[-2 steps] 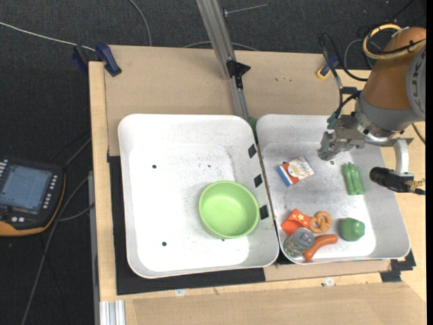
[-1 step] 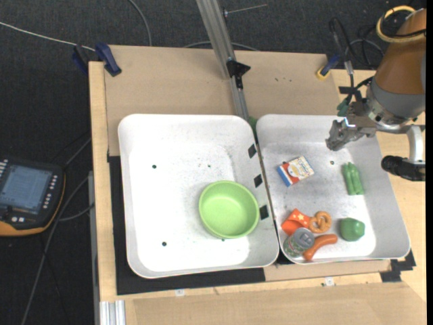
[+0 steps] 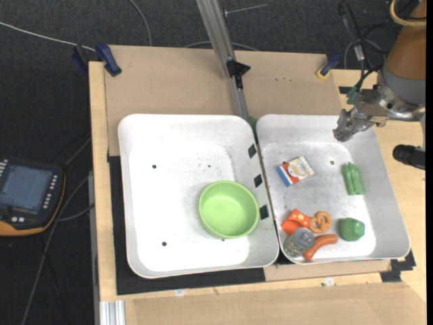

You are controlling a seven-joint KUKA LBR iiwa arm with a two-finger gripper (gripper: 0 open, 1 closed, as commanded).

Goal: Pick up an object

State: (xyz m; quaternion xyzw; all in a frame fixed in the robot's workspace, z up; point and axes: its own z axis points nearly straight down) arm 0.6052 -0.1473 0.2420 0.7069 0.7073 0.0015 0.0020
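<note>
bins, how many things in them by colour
green: 3, bowl, long piece, round piece
orange or red: 3, block, pretzel, sausage
white, red and blue: 1, carton
grey: 1, lid
total: 8

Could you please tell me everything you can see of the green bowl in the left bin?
The green bowl is a round, pale lime-green dish, smooth and plastic-looking, with a raised rim and a slightly darker inside. It stands upright, mouth up, with nothing visible in it. It rests on the floor of the left bin, in the corner nearest the camera and the neighbouring bin, close to the wall between them. Nothing else touches it.
</note>
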